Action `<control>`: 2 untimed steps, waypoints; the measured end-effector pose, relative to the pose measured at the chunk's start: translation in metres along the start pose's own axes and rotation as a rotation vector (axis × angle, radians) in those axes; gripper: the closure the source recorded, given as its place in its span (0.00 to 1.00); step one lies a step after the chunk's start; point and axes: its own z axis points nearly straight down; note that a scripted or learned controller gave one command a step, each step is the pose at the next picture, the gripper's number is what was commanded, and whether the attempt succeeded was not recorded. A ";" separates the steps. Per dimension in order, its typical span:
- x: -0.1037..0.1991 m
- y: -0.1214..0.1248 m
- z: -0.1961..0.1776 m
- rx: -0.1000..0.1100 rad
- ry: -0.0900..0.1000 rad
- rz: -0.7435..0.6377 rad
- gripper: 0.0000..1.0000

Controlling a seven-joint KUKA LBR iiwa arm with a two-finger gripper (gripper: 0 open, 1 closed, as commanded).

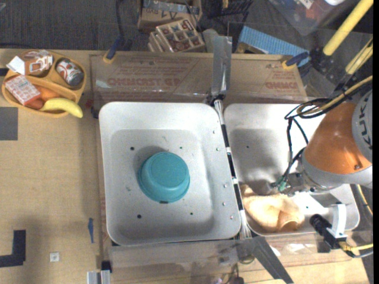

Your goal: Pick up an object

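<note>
Tan, lumpy object (pixel 273 212) lying at the near edge of the right bin (pixel 254 135), low against its front wall. Best approached straight down, centred on the bulk, closing firmly before lifting. Fingers (pixel 290 189) apparently just above its far side, masked by the wrist; opening impossible to tell. Teal bowl (pixel 164 176) upside down in the left bin (pixel 118 129).

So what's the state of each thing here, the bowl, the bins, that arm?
Teal bowl: upside down, alone in the left bin.
Tan object: lying at the near edge of the right bin, beside the arm.
Arm: reaching over the right bin, low above the tan object.
Banana: lying in the orange tray at far left.
</note>
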 end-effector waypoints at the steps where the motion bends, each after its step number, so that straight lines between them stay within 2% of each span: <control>1: 0.048 0.006 -0.094 0.012 0.001 0.220 0.00; 2: 0.047 0.005 -0.094 0.014 0.001 0.155 0.00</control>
